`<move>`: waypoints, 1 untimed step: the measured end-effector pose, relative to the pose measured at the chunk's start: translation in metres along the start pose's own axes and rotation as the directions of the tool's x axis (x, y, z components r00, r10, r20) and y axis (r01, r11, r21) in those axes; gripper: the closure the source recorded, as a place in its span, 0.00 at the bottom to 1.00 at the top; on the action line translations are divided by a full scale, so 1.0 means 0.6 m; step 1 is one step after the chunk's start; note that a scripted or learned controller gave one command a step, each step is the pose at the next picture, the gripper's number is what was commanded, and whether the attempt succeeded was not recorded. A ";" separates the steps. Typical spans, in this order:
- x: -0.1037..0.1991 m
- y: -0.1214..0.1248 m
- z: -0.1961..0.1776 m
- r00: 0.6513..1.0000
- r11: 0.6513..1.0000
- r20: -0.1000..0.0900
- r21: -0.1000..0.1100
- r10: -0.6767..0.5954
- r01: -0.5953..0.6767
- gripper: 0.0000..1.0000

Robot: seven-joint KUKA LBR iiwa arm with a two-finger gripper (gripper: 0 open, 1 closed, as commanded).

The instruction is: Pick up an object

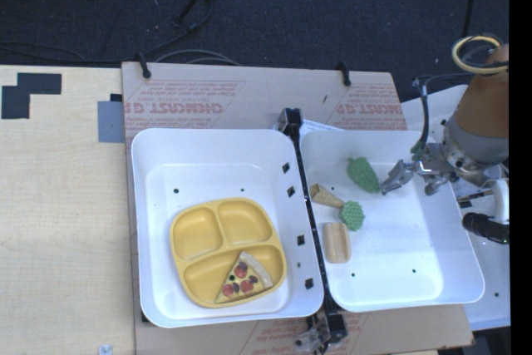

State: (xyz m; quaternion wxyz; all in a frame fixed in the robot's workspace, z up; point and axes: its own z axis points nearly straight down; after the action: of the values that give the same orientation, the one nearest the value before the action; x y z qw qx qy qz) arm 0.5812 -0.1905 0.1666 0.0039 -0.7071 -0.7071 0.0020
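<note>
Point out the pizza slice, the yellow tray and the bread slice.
pizza slice point(243, 279), camera view, middle of its topping.
yellow tray point(197, 230), camera view, bare upper-left compartment.
bread slice point(336, 243), camera view, its centre.

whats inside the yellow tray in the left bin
The yellow tray holds a pizza slice in its front compartment. Whatever lies beneath the slice is covered.

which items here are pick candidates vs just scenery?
Pick candidates, right bin: green toy, green ball, cone piece, tan block; gripper hangs nearby.
Also pickable, left bin: pizza slice.
Scenery: yellow tray, cardboard.
</note>
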 end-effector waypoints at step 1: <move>0.013 -0.010 0.101 1.000 1.000 -0.001 0.001 0.000 0.000 0.00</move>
State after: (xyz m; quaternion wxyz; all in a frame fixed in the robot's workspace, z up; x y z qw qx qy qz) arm 0.5747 -0.1826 0.1058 0.0045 -0.7072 -0.7070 0.0020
